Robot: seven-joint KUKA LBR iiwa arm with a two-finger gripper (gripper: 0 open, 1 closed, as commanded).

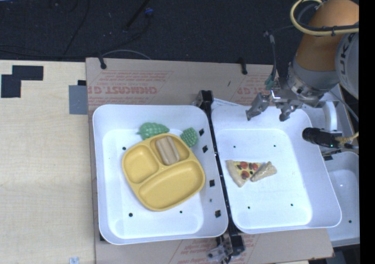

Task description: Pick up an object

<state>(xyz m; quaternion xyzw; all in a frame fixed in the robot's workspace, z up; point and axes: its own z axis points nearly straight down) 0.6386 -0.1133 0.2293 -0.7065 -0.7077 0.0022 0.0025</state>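
A toy pizza slice point(250, 171) lies flat near the middle of the right bin point(281, 213). In the left bin point(111, 140) sits a yellow divided plate point(163, 172) with a tan sausage-like piece point(169, 150) in its upper compartment. Two green leafy toys point(153, 130) point(190, 136) lie along the plate's far edge. My gripper point(269, 109) hangs over the far edge of the right bin, well above and behind the pizza slice. Its fingers are spread apart with nothing between them.
A black divider point(214, 163) runs between the two bins. Brown cardboard point(158, 81) lies under and behind the bins. A black fitting point(319, 136) sticks in at the right bin's right rim.
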